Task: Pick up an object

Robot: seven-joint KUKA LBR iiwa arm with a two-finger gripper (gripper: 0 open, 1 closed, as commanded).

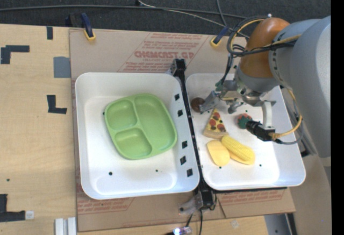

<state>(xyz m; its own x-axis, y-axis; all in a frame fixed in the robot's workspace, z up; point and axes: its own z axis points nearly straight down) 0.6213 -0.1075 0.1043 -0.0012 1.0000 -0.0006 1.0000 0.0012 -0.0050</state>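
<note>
A wooden bench (32,137) seen from above at a slant carries a sheet of brown cardboard (156,54), and on it sit two shallow white plastic bins side by side. The left bin (88,169) holds a light green plastic tray with three compartments (141,126), lying flat near its middle and turned slightly askew.

The right bin (285,172) holds several small toy foods. A triangular toy pizza slice with red dots (215,125) lies near the bin's centre. Just below it, a pale yellow rounded piece (217,152) touches a yellow toy corn cob (238,149), which lies at a slant. A small dark brown round object (198,103) rests close to the bin's left wall (what it is cannot be made out). A small red and green object (245,119) lies to the right of the pizza slice.

The grey robot arm with an orange band (263,45) reaches in from the right, and its two-finger gripper (226,100) hangs low over the upper part of the right bin, between the brown object and the red and green one. Whether its jaws are spread or closed cannot be told from this angle, and nothing is visibly caught between them.

Black cables (177,11) trail across the dark floor behind the bench.
</note>
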